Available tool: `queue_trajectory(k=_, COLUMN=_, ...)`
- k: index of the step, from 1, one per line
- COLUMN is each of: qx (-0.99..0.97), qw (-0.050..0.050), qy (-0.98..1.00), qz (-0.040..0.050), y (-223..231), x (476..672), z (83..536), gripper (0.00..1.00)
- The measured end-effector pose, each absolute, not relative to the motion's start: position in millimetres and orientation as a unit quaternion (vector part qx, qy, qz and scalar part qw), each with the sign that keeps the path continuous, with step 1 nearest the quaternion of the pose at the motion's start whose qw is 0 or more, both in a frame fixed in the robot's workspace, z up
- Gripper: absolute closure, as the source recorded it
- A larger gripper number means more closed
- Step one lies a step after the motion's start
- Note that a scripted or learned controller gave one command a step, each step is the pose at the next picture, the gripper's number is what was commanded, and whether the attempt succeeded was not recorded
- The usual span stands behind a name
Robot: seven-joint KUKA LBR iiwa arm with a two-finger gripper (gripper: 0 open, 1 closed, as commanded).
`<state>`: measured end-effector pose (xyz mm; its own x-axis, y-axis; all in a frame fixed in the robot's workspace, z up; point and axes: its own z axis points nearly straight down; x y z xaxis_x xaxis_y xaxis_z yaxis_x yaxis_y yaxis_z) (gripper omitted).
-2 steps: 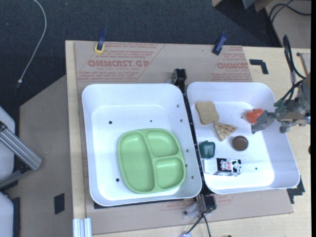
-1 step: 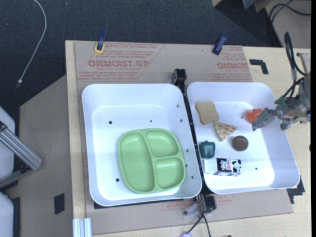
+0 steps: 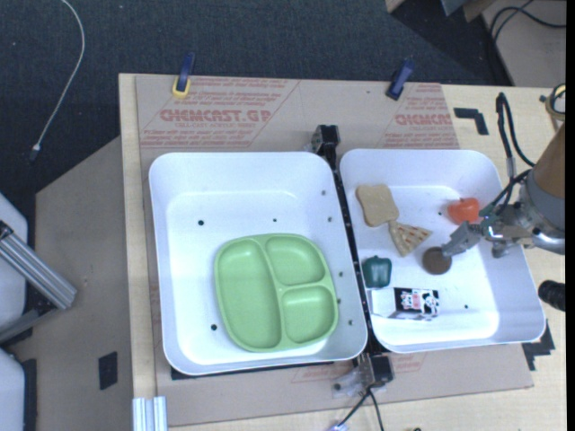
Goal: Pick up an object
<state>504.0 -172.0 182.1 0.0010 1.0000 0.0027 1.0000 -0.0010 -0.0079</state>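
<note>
The right bin (image 3: 467, 164) holds several small items. A tan bread slice (image 3: 377, 203) lies at its back left, and a waffle-like wedge (image 3: 410, 236) sits just in front of it. There is also an orange piece (image 3: 464, 210), a round brown piece (image 3: 436, 260), a green pepper (image 3: 377, 271) and a black-and-white packet (image 3: 416, 302). My gripper (image 3: 476, 242) hangs over the right side of this bin, open, with nothing between its fingers. Its left finger (image 3: 456, 239) ends just above and right of the brown piece. The orange piece lies just behind the gripper.
The left bin (image 3: 171, 196) holds a green divided plate (image 3: 274, 290). A black clamp (image 3: 325, 137) joins the bins at the back. The arm's grey body (image 3: 548, 200) covers the right bin's right rim. Cables run along the bench's right edge.
</note>
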Motion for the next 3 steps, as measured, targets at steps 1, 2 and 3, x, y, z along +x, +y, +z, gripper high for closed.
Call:
queue_trajectory(k=1, qx=-0.707, qw=0.001, qy=-0.707, qz=0.0003, y=-169, x=503.4, z=122, gripper=0.00)
queue_trajectory(k=2, qx=-0.708, qw=0.002, qy=-0.707, qz=0.0007, y=-169, x=502.8, z=82, gripper=0.00)
queue_trajectory(k=3, qx=-0.707, qw=-0.001, qy=-0.707, qz=-0.0004, y=-169, x=504.0, z=95, gripper=1.00)
